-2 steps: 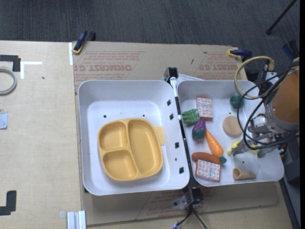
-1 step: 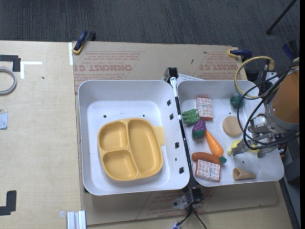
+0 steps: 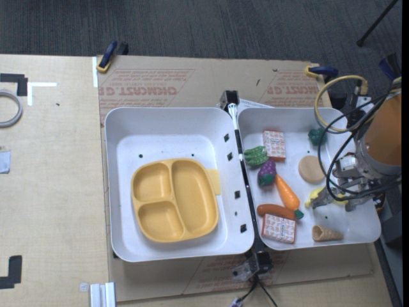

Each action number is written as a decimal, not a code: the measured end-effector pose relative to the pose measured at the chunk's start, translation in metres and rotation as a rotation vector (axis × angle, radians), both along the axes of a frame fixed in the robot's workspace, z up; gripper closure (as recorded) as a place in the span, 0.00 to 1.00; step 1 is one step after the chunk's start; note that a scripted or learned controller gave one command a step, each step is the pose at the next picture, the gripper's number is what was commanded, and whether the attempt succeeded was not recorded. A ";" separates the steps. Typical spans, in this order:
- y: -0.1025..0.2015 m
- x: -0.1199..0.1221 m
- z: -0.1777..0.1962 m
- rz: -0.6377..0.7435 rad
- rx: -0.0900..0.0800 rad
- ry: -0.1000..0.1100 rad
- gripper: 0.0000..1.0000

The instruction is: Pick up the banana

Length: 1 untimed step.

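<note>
Dark carpet (image 3: 204, 11) is being shown along the top of the frame, and below it a pale wooden bench (image 3: 48, 190) is being covered in the middle by a cardboard sheet (image 3: 160, 85), which is being pinned at its upper left corner by a blue clamp (image 3: 108, 55). On the cardboard, left of centre, the left white bin (image 3: 121, 139) is being occupied by a yellow divided plate (image 3: 174, 200) lying flat. Touching it on the right, the right white bin (image 3: 294, 119) is being filled with toy food: a green vegetable (image 3: 254, 156), a purple piece (image 3: 267, 172), a carrot (image 3: 287, 194), a sausage (image 3: 276, 211), two small printed boxes (image 3: 275, 144) (image 3: 279, 228), a tan disc (image 3: 311, 169), a dark green piece (image 3: 316, 135) and a cone (image 3: 326, 233) at the lower right. The banana (image 3: 314, 202) is being seen only as a yellow sliver in the right part of this bin, between the disc and the cone, just beside the carrot's lower end. The gripper (image 3: 327, 197) is being held low right at the banana, reaching in from the right edge beneath the orange band (image 3: 386, 136); whether it is apart, together or clamped on the fruit cannot be told.
</note>
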<state>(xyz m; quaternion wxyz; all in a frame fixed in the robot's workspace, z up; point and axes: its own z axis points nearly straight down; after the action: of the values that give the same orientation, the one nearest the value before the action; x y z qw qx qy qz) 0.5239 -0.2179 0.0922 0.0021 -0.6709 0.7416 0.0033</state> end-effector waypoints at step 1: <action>0.000 0.000 0.000 0.000 0.000 0.000 0.00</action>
<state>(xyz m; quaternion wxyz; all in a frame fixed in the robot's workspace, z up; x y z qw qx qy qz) 0.5239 -0.2179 0.0922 0.0021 -0.6709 0.7416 0.0033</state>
